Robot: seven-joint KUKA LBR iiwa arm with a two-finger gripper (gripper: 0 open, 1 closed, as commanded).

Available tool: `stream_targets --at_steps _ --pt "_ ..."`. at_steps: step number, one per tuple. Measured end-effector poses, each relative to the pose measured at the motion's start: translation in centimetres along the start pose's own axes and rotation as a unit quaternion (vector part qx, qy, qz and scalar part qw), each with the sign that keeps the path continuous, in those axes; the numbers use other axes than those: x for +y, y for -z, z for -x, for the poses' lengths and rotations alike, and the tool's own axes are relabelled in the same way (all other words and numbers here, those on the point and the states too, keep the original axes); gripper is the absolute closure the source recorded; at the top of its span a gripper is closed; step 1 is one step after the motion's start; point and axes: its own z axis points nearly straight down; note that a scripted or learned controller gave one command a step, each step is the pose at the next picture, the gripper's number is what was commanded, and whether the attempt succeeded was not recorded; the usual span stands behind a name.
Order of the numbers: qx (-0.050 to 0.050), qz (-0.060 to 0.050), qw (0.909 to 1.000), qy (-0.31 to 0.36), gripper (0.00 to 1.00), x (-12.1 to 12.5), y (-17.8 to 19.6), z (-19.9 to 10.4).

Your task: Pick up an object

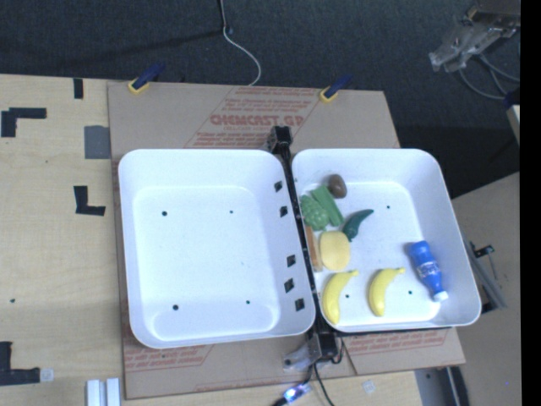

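The left bin (pixel 203 252) offers an open white floor, bounded only by its raised rim. In the right bin (pixel 397 172), objects crowd the left half: a brown item (pixel 336 185), green pieces (pixel 321 210), a dark green piece (pixel 357 221), a yellow block (pixel 335 250) and a banana (pixel 336 294) lie close together beside the dividing wall. A second banana (pixel 385 290) and a blue bottle (pixel 426 268) sit apart, with bare floor between them and along the far wall.
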Motion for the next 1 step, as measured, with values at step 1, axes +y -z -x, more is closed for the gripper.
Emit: stream_targets --at_steps 1 --pt "0.001 -0.002 1.0000 0.000 1.00 0.05 6.62 -2.15"
